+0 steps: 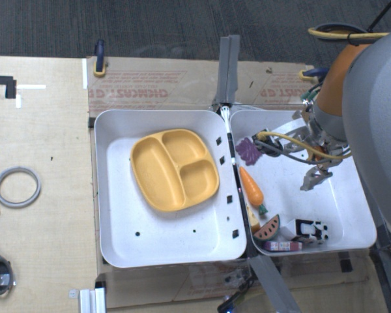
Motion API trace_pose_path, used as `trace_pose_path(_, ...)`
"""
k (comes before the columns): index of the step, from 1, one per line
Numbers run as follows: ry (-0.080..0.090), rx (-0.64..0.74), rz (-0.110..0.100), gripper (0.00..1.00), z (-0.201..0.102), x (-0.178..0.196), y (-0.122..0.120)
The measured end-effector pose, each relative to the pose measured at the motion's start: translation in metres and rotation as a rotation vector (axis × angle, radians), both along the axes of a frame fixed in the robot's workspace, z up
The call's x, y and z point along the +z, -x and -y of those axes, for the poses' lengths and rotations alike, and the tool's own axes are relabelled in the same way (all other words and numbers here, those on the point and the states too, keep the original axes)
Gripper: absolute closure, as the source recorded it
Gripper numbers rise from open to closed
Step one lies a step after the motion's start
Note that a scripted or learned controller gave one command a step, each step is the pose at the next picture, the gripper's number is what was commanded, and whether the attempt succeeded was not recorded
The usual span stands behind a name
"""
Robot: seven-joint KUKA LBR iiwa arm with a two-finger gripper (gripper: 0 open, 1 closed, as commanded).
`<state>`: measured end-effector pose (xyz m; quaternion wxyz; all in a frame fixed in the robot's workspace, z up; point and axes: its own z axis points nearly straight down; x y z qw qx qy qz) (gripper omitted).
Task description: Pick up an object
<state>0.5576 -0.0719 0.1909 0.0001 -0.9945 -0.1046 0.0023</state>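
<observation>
- Here's the grey arm with the orange band [371, 103], sweeping in from well to the right of the orange toy carrot [251, 186] and filling that whole side.
- The left shallow white plastic bin [117, 230] sits just left of the carrot, across the divider.
- The right shallow white plastic bin [342, 217] is the one the carrot lies in, against its left wall.
- A yellow three-compartment plastic plate [174, 169] lies flat, left of the carrot, in the middle of the left bin.
- The two-finger gripper [316, 171] hangs to the right of the carrot, apart from it, over bare bin floor, trailing yellow and black cables; whether it is wide or narrow, I cannot tell, and nothing shows in its grasp.
- A grey ring of tape [17, 170] rests on the wooden bench, far left of the carrot.
- A purple toy grape bunch [247, 150] sits just above the carrot's green top.
- A toy watermelon slice [267, 227] lies just below the carrot's tip.
- A small black-and-white block [311, 229] is below and right of the carrot.
- A small pink-and-white piece [281, 245] lies below the carrot, by the watermelon slice.
</observation>
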Motion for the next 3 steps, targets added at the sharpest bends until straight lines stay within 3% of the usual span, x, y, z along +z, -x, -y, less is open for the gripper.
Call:
trace_pose_path(1, 0.000, 0.106, 0.002, 0.00, 0.027, 0.102, -0.048)
trace_pose_path(2, 0.000, -0.008, -0.001, 0.00, -0.009, 0.009, -0.048)
trace_pose_path(3, -0.001, 0.003, -0.001, 0.00, 0.032, -0.100, -0.011)
